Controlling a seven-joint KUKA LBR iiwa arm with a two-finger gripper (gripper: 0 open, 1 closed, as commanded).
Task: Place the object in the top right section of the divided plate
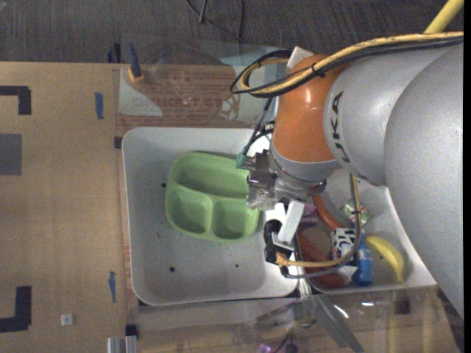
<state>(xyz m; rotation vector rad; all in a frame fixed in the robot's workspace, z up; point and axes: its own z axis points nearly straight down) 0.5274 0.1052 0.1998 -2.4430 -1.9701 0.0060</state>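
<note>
Currently gripper (255, 188) sits over the right rim of the divided plate (199, 197), about where the large compartment meets the lower-right small one; whether the claw is spread or pressed together, cannot tell, since the wrist body hides it from this angle; whether anything is pinched, cannot tell either. Plate is green with three sections: one large toward the view's top, two small side by side toward the bottom; it lies flat in the left bin (147, 234), in that bin's upper right part, near the wall next to the right bin (421, 269). Which item is the one to place, cannot tell; loose items lie in the right bin, below and right of the claw, apart from the plate: banana (387, 257) far right; black-and-white patterned item (343, 243) just left of it; blue item (364, 273) below, between those two; red item (316, 250) nearest the claw. Orange band (302, 123) of the arm hangs just beyond the plate's upper right edge.
</note>
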